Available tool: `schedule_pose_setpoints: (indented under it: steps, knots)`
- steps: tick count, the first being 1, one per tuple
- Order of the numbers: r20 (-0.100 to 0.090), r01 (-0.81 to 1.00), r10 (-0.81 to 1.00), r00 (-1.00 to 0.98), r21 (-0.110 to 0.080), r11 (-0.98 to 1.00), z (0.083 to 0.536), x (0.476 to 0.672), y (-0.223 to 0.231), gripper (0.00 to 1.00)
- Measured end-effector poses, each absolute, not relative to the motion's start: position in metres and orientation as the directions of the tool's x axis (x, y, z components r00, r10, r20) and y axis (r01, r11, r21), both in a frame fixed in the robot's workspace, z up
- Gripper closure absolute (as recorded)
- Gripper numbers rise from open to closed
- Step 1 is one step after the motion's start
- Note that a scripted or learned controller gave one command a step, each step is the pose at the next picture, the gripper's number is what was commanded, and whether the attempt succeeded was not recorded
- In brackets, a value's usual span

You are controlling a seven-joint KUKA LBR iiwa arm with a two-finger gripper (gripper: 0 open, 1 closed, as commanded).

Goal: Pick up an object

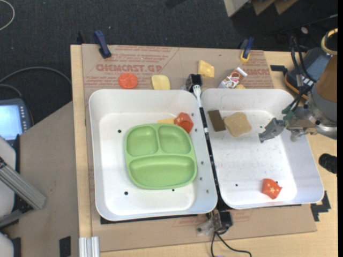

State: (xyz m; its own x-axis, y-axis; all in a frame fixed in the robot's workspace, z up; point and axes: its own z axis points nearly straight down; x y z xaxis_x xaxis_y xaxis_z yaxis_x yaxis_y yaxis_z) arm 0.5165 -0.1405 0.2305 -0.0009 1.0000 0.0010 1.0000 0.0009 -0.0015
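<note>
Claw point(271, 130) over right bin point(300, 194) — beside tan block point(237, 125).

arm point(327, 84) cut off at right edge, yellow piece point(167, 121) half hidden behind tray point(159, 156)

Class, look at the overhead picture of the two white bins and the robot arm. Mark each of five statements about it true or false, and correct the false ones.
1. The green divided plate lies in the left bin. True.
2. The hand is over the left bin. False: it is over the right bin, near that bin's upper right part.
3. A small red object lies near the front edge of the right bin. True.
4. The tan block lies on the green divided plate. False: it lies in the right bin, beside a dark brown piece.
5. The orange disc lies inside a bin. False: it lies on the board behind the left bin.
</note>
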Motion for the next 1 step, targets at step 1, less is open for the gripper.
schedule_pose_setpoints:
  steps: [1]
  knots:
    - [-0.004, 1.0, 1.0, 0.002, 0.0, -0.002, 0.1184, 0.5899, -0.2075, 0.0]
